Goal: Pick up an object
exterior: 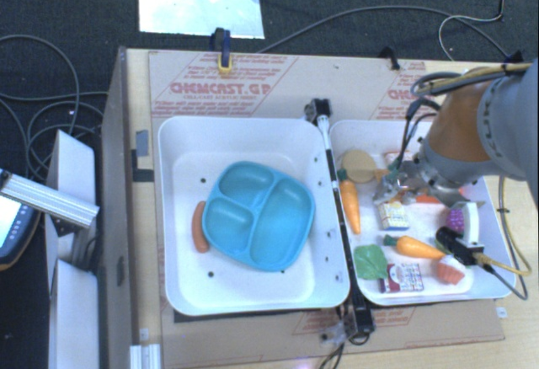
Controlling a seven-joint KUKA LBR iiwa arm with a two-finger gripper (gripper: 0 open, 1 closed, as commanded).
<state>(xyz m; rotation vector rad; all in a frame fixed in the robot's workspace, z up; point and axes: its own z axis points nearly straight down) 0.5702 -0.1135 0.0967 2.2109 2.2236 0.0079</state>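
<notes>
The gripper (394, 189) is lowered into the right bin (497, 296), just above a small printed box (392, 214); whether it is open or closed cannot be told. A carrot (349, 205) is seen beside, a blue divided plate (258, 215) in the left bin (181, 270).

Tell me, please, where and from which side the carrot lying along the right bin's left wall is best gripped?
I would grip the carrot across its thicker upper middle, coming straight down. It lies flat, lengthwise beside the right bin's left wall, so the fingers probably close best along that wall's direction, not toward it.
</notes>
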